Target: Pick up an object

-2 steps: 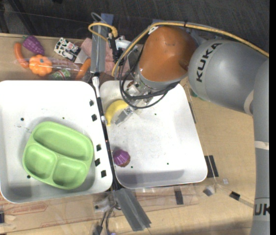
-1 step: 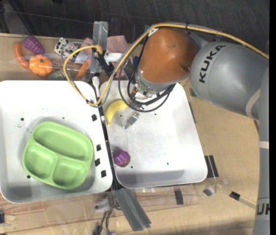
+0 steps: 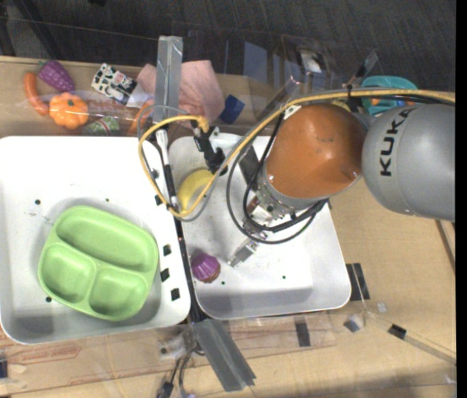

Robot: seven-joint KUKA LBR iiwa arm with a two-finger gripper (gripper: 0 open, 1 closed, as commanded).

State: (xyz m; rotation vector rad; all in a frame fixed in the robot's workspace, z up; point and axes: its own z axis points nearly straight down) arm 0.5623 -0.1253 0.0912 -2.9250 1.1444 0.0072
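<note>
Camera view: arm over right bin, wrist pointing down. Gripper low in bin, grip state unreadable. Green divided plate in left bin. Yellow object at 10 o'clock from gripper; looks smooth, rounded, may slip. Purple object at 8 o'clock, apart; likely light, firm, best pinched across middle.
</note>
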